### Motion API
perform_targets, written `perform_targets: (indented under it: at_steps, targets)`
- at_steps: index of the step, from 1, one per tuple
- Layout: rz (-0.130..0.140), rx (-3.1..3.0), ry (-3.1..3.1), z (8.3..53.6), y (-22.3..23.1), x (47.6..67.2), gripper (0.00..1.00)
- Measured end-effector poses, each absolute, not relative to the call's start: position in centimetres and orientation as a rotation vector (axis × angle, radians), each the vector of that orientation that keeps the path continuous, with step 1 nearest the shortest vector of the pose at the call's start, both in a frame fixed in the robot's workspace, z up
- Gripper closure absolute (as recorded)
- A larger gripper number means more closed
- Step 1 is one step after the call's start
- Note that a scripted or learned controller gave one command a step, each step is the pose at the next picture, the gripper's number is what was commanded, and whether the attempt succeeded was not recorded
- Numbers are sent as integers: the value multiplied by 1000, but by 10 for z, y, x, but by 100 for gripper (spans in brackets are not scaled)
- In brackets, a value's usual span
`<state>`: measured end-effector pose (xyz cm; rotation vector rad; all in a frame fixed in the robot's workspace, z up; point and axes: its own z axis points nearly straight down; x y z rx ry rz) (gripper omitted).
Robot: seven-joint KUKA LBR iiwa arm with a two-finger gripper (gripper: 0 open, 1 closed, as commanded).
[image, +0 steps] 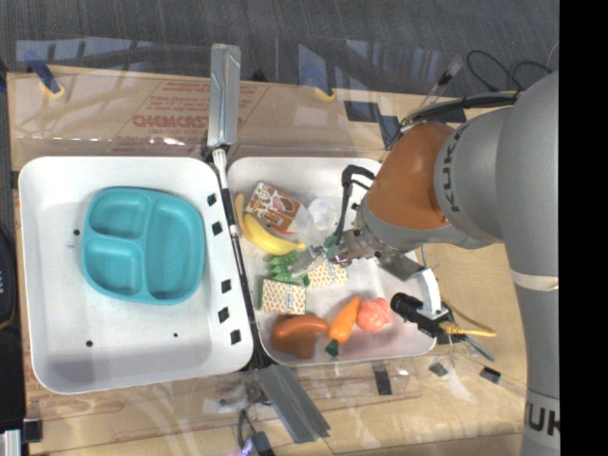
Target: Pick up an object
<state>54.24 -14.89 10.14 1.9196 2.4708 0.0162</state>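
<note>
Nearby, banana (267, 237), carrot (344, 318), teal tray (144, 244)

The right bin (285, 171) holds a yellow banana (267, 237), a printed packet (271, 205), patterned sachets (284, 297), an orange carrot (344, 320), a pink ball (374, 316) and a brown sausage-like toy (297, 332).

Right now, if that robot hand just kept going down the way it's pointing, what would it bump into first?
Most likely the small green-and-white packets lying in the middle of the right bin, just beside the banana. The gripper hangs right over them, though depth is hard to judge from this slanted view.
</note>
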Motion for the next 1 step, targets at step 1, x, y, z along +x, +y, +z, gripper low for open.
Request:
perform_targets:
  at_steps: [1]
  targets:
    - [25, 1912, 2470, 115, -148, 545, 100]
